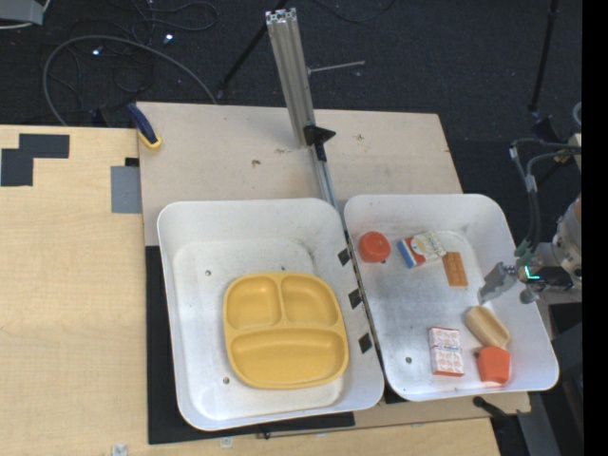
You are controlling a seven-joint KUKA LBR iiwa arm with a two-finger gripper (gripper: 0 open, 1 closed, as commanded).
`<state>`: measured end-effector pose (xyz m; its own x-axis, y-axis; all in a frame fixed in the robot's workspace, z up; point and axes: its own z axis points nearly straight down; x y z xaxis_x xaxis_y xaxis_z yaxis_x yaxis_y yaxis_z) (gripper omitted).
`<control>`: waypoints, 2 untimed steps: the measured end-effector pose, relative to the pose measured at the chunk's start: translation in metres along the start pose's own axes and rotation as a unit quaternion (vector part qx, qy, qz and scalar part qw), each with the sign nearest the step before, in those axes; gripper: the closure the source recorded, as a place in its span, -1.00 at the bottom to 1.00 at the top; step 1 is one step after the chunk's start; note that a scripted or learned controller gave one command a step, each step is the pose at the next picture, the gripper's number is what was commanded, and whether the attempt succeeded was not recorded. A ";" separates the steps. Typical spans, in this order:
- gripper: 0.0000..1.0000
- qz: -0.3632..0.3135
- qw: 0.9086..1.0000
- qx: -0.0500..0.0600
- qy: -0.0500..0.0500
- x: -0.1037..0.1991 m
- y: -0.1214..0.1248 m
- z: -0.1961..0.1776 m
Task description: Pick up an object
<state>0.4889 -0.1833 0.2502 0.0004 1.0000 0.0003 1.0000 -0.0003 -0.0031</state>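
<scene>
The right bin [408, 302] holds several small objects: a red round piece [374, 247], a small red, blue and yellow carton [421, 248], a brown bar [456, 269], a tan bread roll [486, 327], a pink and white box [446, 351] and an orange-red block [493, 365]. My gripper [496, 282] hangs at the bin's right rim, just above and to the right of the bread roll and right of the brown bar. Nothing shows in its grasp.
A yellow divided plate [284, 330] lies in the left bin [190, 255]. A metal post [296, 79] rises behind the bins, with a thin rod running down to where the two bins meet. Black clips line that shared edge.
</scene>
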 end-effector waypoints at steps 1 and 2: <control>-1.00 0.000 1.000 -0.001 0.000 0.000 0.000 -0.001; -1.00 0.000 1.000 0.003 0.002 0.001 -0.001 0.064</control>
<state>0.4876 -0.1826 0.1861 0.0003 1.0000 0.0035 1.0000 -0.0002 -0.0092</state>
